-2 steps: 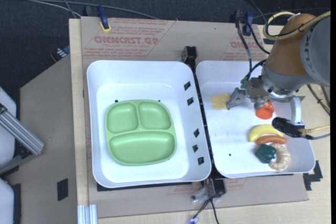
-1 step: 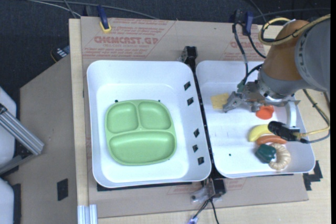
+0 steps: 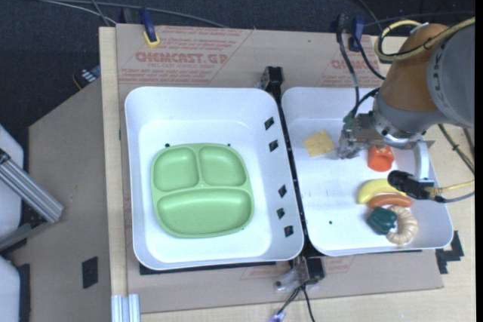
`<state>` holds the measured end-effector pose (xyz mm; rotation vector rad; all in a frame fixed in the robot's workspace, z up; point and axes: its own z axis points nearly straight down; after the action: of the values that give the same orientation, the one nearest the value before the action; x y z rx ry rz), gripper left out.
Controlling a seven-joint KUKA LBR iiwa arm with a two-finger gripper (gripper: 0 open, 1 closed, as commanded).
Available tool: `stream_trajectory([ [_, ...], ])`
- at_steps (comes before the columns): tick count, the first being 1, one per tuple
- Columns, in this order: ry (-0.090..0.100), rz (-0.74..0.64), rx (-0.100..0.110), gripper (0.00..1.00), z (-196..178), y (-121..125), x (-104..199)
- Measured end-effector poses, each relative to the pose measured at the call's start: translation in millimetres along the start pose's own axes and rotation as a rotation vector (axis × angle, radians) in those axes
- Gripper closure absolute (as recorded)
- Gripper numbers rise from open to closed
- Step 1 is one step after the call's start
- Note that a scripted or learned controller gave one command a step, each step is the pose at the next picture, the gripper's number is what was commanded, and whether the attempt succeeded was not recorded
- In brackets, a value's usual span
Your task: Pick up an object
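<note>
The bench carries 2 shallow white bins side by side. Nearest the camera, in the lower right corner of the right bin (image 3: 324,237), lies a cluster of small toy food items: a pale ring-shaped piece (image 3: 405,228) touching a dark green piece (image 3: 382,219), with a red-orange sausage-shaped piece (image 3: 392,200) and a yellow banana (image 3: 373,189) just above them, all close together or touching. At about the same depth in the left bin (image 3: 143,132), a green divided plate (image 3: 202,188) with 3 compartments lies flat near the middle of the floor. Farther back in the right bin, an orange cup-like object (image 3: 381,157) stands just right of the gripper, and a flat yellow wedge resembling cheese (image 3: 319,143) lies just left of it, apart from the other items. The gripper (image 3: 349,145) is positioned low over the right bin floor between the wedge and the orange object; whether its jaws are spread or closed cannot be told from this angle, and no object is visible between them. Above it, the grey arm (image 3: 453,79) with its orange band (image 3: 411,79) enters from the right. Beyond the bins, the printed cardboard sheet (image 3: 189,49) covers the bench, with 2 clamps at its far edge and cables on the dark floor behind.
</note>
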<state>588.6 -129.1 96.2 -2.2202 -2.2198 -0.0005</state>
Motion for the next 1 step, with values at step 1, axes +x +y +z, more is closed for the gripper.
stream_trajectory([
  [1, -0.002, -0.001, -0.006, 1.00, -54.9, -8.0, 4.2],
])
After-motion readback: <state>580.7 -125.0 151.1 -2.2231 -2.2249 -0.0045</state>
